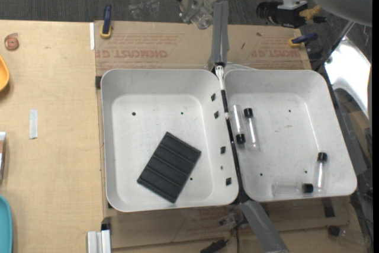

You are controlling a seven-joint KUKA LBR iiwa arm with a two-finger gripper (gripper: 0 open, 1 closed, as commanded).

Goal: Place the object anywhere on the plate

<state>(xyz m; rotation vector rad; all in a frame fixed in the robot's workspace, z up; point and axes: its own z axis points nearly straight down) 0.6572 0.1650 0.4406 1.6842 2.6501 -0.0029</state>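
Vials lay in the right bin (331, 121): two capped vials (244, 125) near its left wall, two more (314, 178) by its near right corner. A black ribbed plate (170, 166) lay in the left bin (118, 127). The tool (200, 4) hung behind both bins, nothing visibly in it; its opening was unclear. Judging by this, picking remained undone: descending onto a vial came next.

Two shallow white bins sit side by side, touching. The left bin (118, 86) holds a flat black ribbed plate (170, 166) lying askew. The right bin (278, 81) holds clear plastic tubes: two (244, 126) by its left wall, two (308, 182) in its near right corner.
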